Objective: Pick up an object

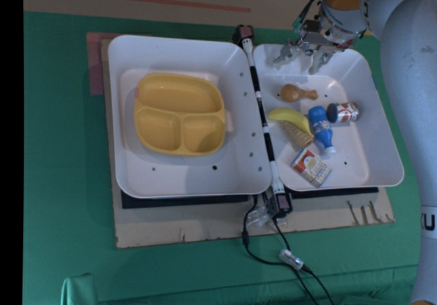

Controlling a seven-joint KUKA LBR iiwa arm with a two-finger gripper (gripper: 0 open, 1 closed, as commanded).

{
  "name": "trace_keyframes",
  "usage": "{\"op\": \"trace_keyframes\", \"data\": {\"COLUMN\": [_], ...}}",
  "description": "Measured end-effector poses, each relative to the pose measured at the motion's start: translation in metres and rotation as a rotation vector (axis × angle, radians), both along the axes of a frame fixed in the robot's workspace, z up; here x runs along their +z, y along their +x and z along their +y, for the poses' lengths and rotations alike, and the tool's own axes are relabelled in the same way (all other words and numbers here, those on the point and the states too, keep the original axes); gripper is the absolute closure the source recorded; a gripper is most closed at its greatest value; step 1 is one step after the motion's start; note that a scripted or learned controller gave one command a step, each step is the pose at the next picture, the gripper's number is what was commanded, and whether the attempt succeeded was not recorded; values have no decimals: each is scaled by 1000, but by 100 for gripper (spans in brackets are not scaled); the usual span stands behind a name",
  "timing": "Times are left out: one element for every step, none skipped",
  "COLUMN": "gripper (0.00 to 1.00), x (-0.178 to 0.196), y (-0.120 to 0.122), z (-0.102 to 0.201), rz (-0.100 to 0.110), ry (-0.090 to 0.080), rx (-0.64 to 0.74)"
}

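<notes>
Clutter fills the right bin [382, 153], and any piece of it could serve as the object to pick up. A tan drumstick-shaped toy [297, 93] lies farthest in, just below the gripper [301, 58]. Nearer lie a yellow banana [289, 118], a ridged yellow piece [298, 135] touching it, a blue bottle [320, 129] with a white cap, a small can [342, 112] on its side to the right, and a flat carton [312, 166] nearest the front. The left bin [130, 160] holds a yellow divided tray [179, 113]. Both bins sit on the green-covered desk [61, 160].

The gripper hangs over the far left corner of the right bin, fingers spread apart with nothing between them.

These look like small plastic toy foods: light, stiff and probably smooth, so weight matters little and slip matters more. The drumstick seems the easiest target, since it lies apart from the rest; closing across its narrow handle end, or across the bulb's width, should hold. The can and bottle are round and lying down, so they may roll away unless the fingers close across the body squarely. The banana and the ridged piece touch, and the bottle crowds them, leaving little room for a finger. The carton lies flat and thin, so its edges offer the only hold.
</notes>
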State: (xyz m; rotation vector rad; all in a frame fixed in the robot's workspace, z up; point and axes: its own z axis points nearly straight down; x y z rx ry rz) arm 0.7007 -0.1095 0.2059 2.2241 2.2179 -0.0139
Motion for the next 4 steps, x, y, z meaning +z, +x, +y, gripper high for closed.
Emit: {"op": "trace_keyframes", "data": {"gripper": [0, 0, 0, 0], "x": [2, 5, -10, -12], "y": [-1, -1, -1, -1], "z": [1, 5, 8, 8], "rz": [0, -1, 4, 8], "ry": [-1, -4, -1, -1], "rx": [-3, -5, -3, -1]}}
